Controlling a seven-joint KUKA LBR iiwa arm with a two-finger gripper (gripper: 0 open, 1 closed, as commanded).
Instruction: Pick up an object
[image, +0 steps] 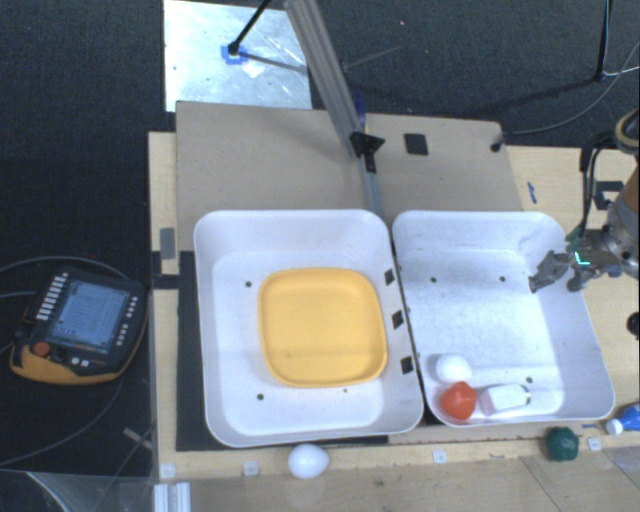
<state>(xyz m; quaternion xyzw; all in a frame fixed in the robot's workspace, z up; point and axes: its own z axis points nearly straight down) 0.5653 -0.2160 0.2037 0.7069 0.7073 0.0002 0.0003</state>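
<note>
My gripper (562, 275) hangs over the right edge of the right bin (480, 300), its two dark fingers spread apart with nothing between them. At that bin's near edge lie a white ball (452, 368), a red ball (459, 401) and a white block (505, 399), well below and left of the gripper. A square yellow plate (323, 326) rests in the left bin (225, 300).
A white egg-shaped object (308, 461) lies on the bench in front of the left bin. A dark green ball (562, 444) and a blue-and-white item (624, 421) sit off the right bin's near corner. A teach pendant (75, 332) lies on the floor at left.
</note>
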